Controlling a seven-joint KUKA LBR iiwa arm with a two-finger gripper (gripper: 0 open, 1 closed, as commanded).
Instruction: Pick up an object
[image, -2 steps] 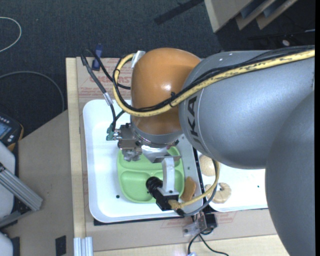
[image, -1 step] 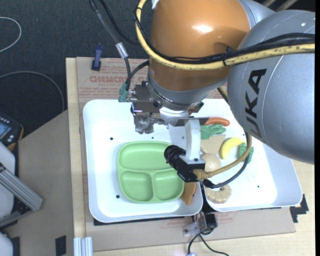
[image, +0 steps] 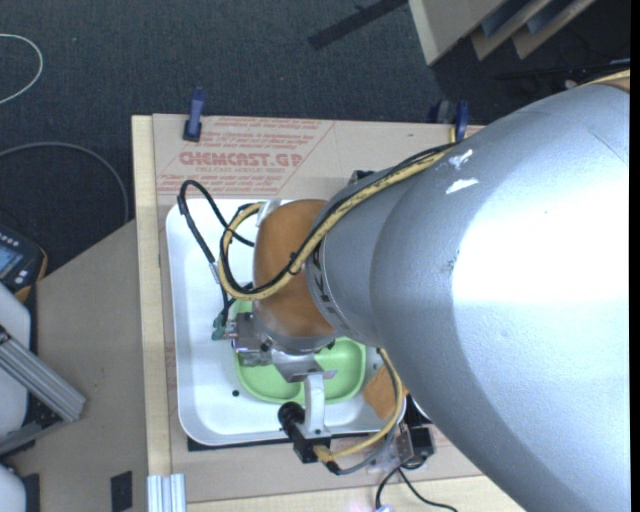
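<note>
1. Camera view, writing: the brown board (image: 250, 155) at the far edge of the bench reads "CHEMCAST G P" in red block letters. The smaller red lines above and below it are too fine to read.
2. Clamps: a blue clamp (image: 193, 115) grips the board's far left corner; a second blue clamp (image: 459, 118) sits further right, partly behind the arm.
3. Arm: the grey arm (image: 500, 290) comes in from the right and covers most of the right half of the scene. Its orange band (image: 285, 265) hangs over the white bin (image: 195, 330).
4. Gripper (image: 275, 365): low in the bin, right over a light green object (image: 345, 375). Cannot tell if it is clenched, released or grasping anything, as the wrist body blocks it.
5. Green object: near-right part of the bin, mostly hidden; shape unclear.
6. Cables (image: 215, 250): black and yellow loops run from the wrist across the bin's far-left area.
7. Second bin is hidden under the arm.
8. Left: aluminium extrusion (image: 40, 380) on the bench, cut off by the edge.
</note>
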